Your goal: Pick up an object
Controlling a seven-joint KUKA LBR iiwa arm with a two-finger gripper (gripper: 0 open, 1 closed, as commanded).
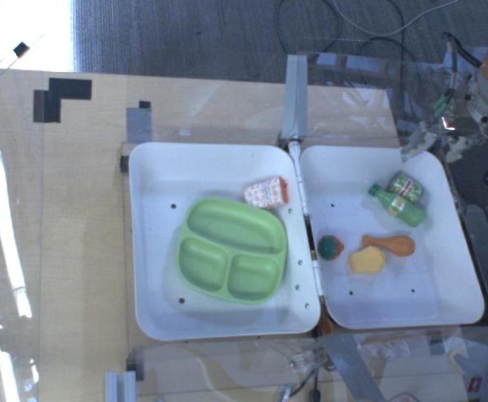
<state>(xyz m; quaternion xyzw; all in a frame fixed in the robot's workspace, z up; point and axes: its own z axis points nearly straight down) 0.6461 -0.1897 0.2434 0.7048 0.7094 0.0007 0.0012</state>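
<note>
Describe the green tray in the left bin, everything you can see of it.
The green tray is a light green divided plate that looks like matte plastic, with rounded corners. It has three compartments: one long one along its far side and two smaller ones side by side along its near side. It lies flat, right way up and slightly turned, on the floor of the left bin, toward the bin's right wall. A small red and white carton lies at its far right corner.

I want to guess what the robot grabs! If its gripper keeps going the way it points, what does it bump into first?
Probably the green bottle. The gripper hangs over the right bin's back corner, pointing down and to the picture's left, and the bottle lies nearest there. Height is hard to judge, so it might touch the bin floor first.
</note>
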